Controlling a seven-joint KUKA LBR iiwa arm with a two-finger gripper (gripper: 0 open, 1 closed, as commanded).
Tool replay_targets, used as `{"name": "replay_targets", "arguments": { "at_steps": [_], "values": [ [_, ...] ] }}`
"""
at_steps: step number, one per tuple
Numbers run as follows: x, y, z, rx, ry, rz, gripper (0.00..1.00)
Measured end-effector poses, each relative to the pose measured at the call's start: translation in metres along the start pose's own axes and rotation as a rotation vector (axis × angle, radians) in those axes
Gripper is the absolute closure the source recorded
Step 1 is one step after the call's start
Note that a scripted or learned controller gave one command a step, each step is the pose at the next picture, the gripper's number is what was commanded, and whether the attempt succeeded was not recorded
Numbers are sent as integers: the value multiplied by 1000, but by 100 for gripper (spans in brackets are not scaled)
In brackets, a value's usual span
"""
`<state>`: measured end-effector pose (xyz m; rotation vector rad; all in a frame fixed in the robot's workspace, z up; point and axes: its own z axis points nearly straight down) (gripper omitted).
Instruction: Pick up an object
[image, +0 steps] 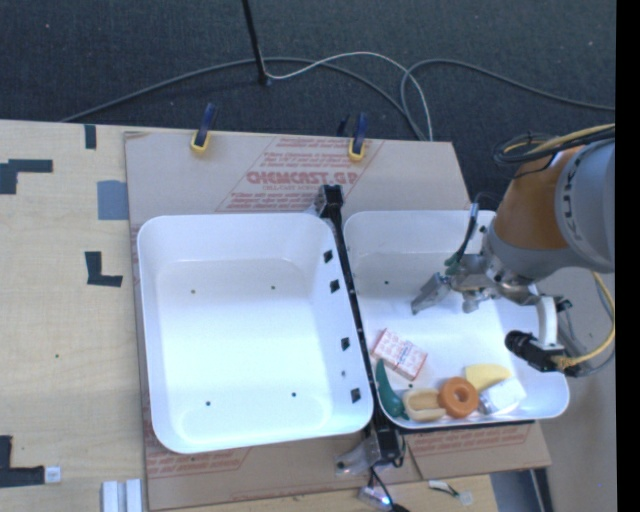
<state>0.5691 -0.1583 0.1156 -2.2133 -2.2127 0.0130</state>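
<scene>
Currently: approach step. Claw (452, 292) over right bin (400, 235), fingers spread wide, nothing between. Ring (460, 397), packet (399, 353) lie nearer camera, apart from claw. Next: shift over one, descend, close.

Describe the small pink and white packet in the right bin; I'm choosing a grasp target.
The small pink and white packet is a flat, roughly square item with pinkish-red print on white, seemingly paper or thin card. It lies flat and slightly rotated on the floor of the right white bin, near the black divider. It sits just above the cluster of toy foods, apart from the orange ring. The gripper is above and right of it, not touching.
</scene>
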Motion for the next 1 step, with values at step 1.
{"name": "replay_targets", "arguments": {
  "at_steps": [1],
  "values": [
    [-3,19,27,-13,-3,-1,0]
  ]
}}
